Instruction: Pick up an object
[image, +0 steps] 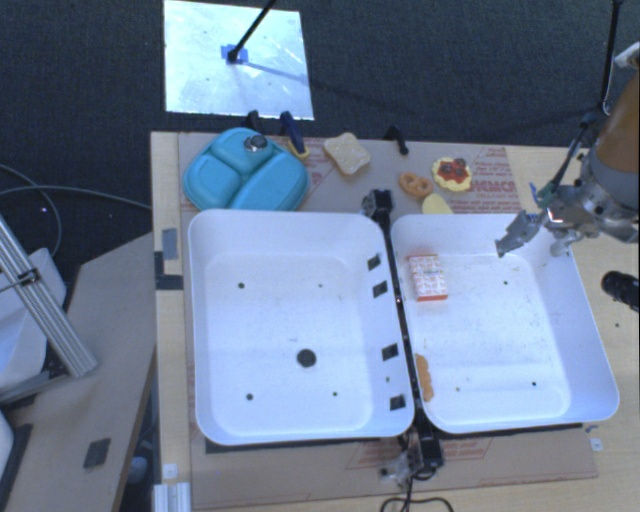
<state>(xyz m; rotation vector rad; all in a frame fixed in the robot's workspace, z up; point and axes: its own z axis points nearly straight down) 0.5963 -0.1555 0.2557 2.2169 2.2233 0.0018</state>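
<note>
My claw hung at the far right corner of the right bin, above its rim. Whether the claw stood open or closed I could not tell; nothing was seen held in it.

Taking the right bin as landmark: a small red-and-white carton lay flat inside it, near its left wall and toward the far end, well apart from my claw. An orange-brown piece lay inside against the same left wall, toward the near end.

The left bin adjoined the right bin on its left; a dark round spot showed on its floor.

On the desk beyond the right bin's far rim lay a yellow piece, a pretzel-shaped piece and a round red-topped piece. Farther left lay a toast slice and a blue sectioned tray.
</note>
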